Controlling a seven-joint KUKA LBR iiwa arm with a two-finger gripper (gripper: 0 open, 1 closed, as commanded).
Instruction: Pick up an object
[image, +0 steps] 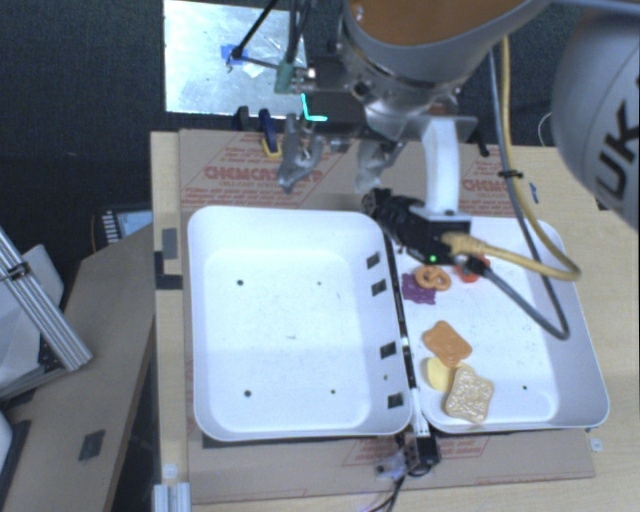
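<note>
Overhead view of two white bins side by side. The gripper hangs over the bench just beyond the 12 o'clock rim of the left bin. Its two grey fingers stand well apart with nothing between them.

All the loose objects lie in the right bin, toward its 9 o'clock side near the divider.
- The purple pretzel sits at about 11 o'clock in the bin, its long axis running roughly 9 to 3 o'clock.
- A small red-orange piece lies just to the pretzel's 2 o'clock, partly hidden by the cable, so its heading cannot be told.
- The orange cracker lies near 8 o'clock in the bin. It is nearly square and set corner-on, so its long axis is unclear.
- The yellow piece touches the cracker at the cracker's 7 o'clock.
- The beige textured biscuit lies against the yellow piece, with its long axis running about 1 to 7 o'clock.
</note>
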